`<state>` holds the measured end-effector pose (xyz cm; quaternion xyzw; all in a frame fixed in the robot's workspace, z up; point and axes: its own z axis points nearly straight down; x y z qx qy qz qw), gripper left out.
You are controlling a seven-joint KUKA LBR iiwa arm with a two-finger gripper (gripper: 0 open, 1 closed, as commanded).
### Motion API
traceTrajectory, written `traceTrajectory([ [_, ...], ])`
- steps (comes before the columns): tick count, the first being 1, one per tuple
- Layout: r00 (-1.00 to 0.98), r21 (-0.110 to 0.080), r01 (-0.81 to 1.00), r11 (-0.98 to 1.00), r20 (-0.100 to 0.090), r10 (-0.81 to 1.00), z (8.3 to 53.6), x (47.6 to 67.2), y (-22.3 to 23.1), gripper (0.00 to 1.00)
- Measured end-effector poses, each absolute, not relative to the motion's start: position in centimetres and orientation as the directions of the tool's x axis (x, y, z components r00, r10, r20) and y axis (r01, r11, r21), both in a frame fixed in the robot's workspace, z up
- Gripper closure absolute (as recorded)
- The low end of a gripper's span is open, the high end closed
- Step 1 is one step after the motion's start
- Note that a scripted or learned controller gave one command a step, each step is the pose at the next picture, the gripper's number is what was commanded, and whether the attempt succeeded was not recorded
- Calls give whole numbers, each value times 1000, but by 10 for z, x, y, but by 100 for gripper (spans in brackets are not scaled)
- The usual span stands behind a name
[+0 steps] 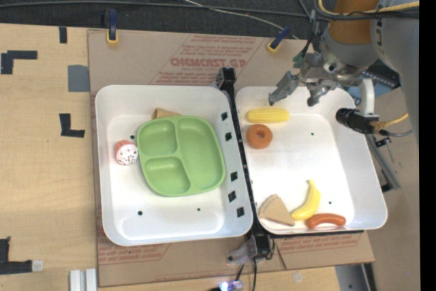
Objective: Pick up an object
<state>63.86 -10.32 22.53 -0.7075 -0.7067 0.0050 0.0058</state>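
My gripper (298,93) hangs open above the far edge of the right bin (354,167), its two dark fingers spread and nothing between them. Just below and left of it lies a yellow corn cob (268,116), with an orange doughnut (259,137) in front of that. At the near end of the right bin rest a yellow banana (307,202), a red sausage (325,220) and a tan bread slice (275,210). The left bin (109,208) carries a green divided plate (181,154), a small white and red ball (126,154) and a brown piece (165,114) half hidden behind the plate.
A black divider (234,146) runs between the two bins. Clamps (111,28) hold the cardboard sheet at the back. Cables (361,120) trail from the arm over the right bin's far right corner. The middle of the right bin floor is bare white.
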Motion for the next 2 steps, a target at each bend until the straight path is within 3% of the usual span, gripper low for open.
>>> traceTrajectory([
  [1,-2,-2,1000,2,0,1000,234,641,-103,0],
  [2,-1,-6,1000,1,-1,1000,169,642,-102,0],
])
